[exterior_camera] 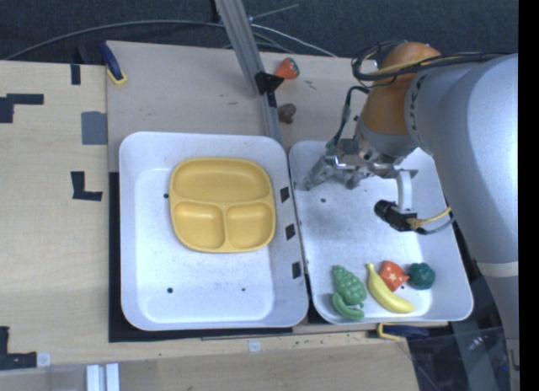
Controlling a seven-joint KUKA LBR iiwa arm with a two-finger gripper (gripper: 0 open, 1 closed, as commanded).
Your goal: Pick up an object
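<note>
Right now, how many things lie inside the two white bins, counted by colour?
Yellow: 2, the divided tray in the left bin and the banana in the right bin
Green: 2, a bumpy piece and a round dark piece
Red-orange: 1, a small piece
Total: 5

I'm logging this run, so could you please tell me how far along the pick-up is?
Nothing looks done yet: the banana, the green toy and the red and green piece all lie at the right bin's near edge. The gripper sits over that bin's far end, apart from them. Reaching, grasping and lifting remain.
</note>
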